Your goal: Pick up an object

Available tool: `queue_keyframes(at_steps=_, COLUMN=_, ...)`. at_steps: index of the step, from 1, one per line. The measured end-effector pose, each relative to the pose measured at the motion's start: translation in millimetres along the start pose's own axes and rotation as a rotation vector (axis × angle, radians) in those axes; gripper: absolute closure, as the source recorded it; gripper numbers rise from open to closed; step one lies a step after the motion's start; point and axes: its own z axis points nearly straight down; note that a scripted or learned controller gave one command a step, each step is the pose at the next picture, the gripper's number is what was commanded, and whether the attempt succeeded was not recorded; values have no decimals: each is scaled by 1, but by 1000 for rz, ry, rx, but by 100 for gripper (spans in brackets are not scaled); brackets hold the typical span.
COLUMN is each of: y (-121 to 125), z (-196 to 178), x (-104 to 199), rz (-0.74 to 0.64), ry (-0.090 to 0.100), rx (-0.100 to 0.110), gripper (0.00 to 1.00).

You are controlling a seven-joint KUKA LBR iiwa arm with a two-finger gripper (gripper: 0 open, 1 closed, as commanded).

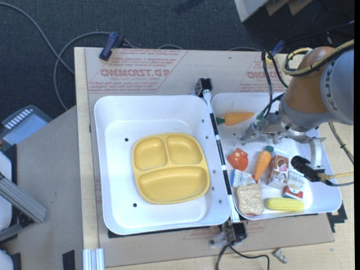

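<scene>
We see two shallow white bins side by side on the bench. The left bin point(112, 151) holds a yellow divided plate point(170, 167) with three compartments, lying flat near its middle. The right bin point(332, 198) holds a scatter of toy food. At its far left lies a small orange carrot point(237, 117), apart from the rest. Nearer, a red tomato-like piece point(238, 160) sits by the left wall, and just right of it a second carrot point(261, 164) lies at a slant. Beside that carrot we see a small printed carton point(279, 170), and nearer the front a blue and white packet point(242, 179) touching a slice of bread point(250, 199). A corn cob point(284, 204) lies along the near edge, just right of the bread, with another small carton point(293, 184) just beyond it.

The arm point(315, 89) reaches in from the right over the far part of the right bin. Its gripper point(265, 129) hangs low between the far carrot and the slanted carrot, near both; we cannot make out contact with either. We cannot tell how the jaws stand, since the wrist hides them from above, and nothing visible sits between them.
</scene>
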Motion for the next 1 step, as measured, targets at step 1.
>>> queue_keyframes(at_steps=1, y=-93, z=15, x=-33, rz=-1, ry=8, rx=18, gripper=0)
